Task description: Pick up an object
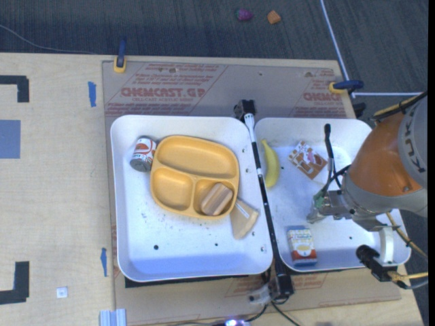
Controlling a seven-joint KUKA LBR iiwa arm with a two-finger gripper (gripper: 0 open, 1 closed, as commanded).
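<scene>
The arm (387, 161) hangs over the right bin (340, 250) above a small carton (302, 244).

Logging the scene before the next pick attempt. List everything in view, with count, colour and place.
bins: 2, white, side by side on the bench
tray: 1, yellow, three compartments, left bin
bread: 1, tan, in the tray's lower right compartment
can: 1, red and white, left bin, against the tray's left edge
cup: 1, clear beige, left bin, on its side by the tray's lower right corner
banana: 1, yellow, right bin, near the left wall
snack pack: 1, brown and white, right bin, top
carton: 1, white, blue and red, right bin, bottom
clamps: 2, blue and yellow, on the board's top edge
scraps: 2, purple and orange, on the floor
arm: 1, grey and orange, over the right bin
gripper: 1, dark, above the carton
</scene>
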